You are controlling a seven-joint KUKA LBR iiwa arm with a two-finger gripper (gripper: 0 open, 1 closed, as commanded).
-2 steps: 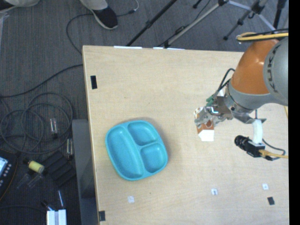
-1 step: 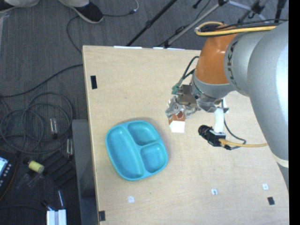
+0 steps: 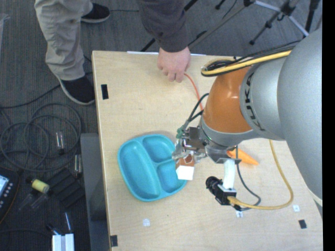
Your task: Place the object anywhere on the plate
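A light blue divided plate (image 3: 149,166) lies on the wooden bench, left of centre. My gripper (image 3: 184,160) hangs over the plate's right rim, under the grey and orange arm. A small white and brown block (image 3: 185,170) sits between its fingertips, just above the plate's right compartment. The fingers are shut on this block. An orange carrot-shaped piece (image 3: 245,159) lies on the bench to the right, partly hidden by the wrist.
A person's hand (image 3: 174,64) rests on the bench's far edge, with a thin orange cable (image 3: 193,90) running from it toward the arm. The bench (image 3: 136,109) has bare wood left of and behind the plate. Its left edge drops to a floor with cables.
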